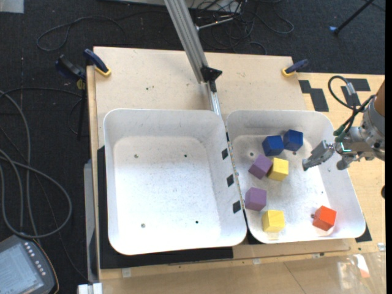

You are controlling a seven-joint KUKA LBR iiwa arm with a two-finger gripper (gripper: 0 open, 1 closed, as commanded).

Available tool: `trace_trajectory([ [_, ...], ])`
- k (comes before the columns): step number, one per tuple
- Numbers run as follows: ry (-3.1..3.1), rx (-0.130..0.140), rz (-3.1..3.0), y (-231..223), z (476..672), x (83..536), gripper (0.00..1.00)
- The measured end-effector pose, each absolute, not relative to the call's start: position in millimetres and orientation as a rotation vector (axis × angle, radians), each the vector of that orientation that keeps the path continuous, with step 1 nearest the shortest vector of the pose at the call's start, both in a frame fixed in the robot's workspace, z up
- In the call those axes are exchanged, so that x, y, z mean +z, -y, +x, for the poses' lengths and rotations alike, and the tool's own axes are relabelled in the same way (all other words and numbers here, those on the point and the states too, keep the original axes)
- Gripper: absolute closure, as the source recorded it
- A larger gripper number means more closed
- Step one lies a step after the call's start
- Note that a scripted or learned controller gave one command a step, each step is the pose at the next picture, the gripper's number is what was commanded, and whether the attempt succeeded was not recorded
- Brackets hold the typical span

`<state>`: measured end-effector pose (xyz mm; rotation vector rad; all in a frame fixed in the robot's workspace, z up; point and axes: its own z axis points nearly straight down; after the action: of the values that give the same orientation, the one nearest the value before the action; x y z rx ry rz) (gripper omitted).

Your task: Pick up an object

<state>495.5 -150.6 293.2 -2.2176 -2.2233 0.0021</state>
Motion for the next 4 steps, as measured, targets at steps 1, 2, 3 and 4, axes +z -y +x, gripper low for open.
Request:
trace_trajectory([
  [1, 2.223, -0.001, -2.222, 151, 495.8, 295, 0.00],
  [2, 2.216, 0.006, -2.220, 152, 493.5, 231, 0.00],
  [3, 2.216, 0.006, -2.220, 162, 492.6, 175, 0.00],
  [4, 2.217, 0.004, -2.218, 157, 499.6, 117, 0.00],
])
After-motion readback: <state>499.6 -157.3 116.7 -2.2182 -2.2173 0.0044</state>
